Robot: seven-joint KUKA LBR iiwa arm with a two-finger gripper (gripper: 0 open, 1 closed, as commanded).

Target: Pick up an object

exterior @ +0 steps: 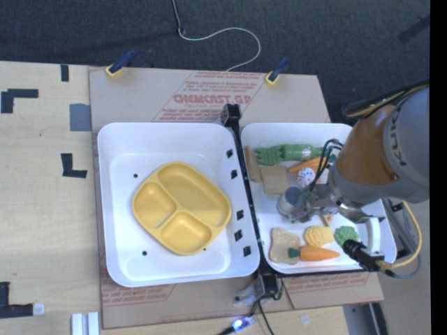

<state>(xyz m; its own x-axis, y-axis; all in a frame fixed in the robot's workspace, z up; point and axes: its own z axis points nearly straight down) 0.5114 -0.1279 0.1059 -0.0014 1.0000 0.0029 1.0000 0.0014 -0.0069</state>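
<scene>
- My claw (302,208) sits low in the right bin (342,129), near the middle of its cluttered floor. From this overhead slant the wrist hides the tips, so I cannot tell how they stand or whether anything is caught there.
- Just beside the claw lies a small grey, roundish piece (288,204); I think it is one of the bin's objects, though it may be part of the tool.
- Any toy here will do for the pick. Closest are the tan bread slice (274,178) above the claw and the yellow corn (318,236) below it.
- A white speckled piece (305,177) lies between the bread and the arm.
- Farther out: a green vegetable (285,152) along the bin's far side, an orange piece (307,165) just under it, and along the near side a second bread slice (282,243), an orange carrot (319,254) and a green broccoli (345,235).
- My worry is crowding. The toys lie touching or nearly so, and a closing stroke could nip two at once or push one aside and come up with nothing.
- The corn and carrot are rounded and would likely roll out of a glancing pinch.
- The bulky arm also hangs over the bin's right wall, and a cable (412,243) loops there; a hasty lift might snag it.
- The left bin (112,208) holds a yellow divided plate (181,206), lying flat and well apart from the claw.
- Both bins rest on a cardboard sheet (209,100) on the tabletop (42,208).
</scene>
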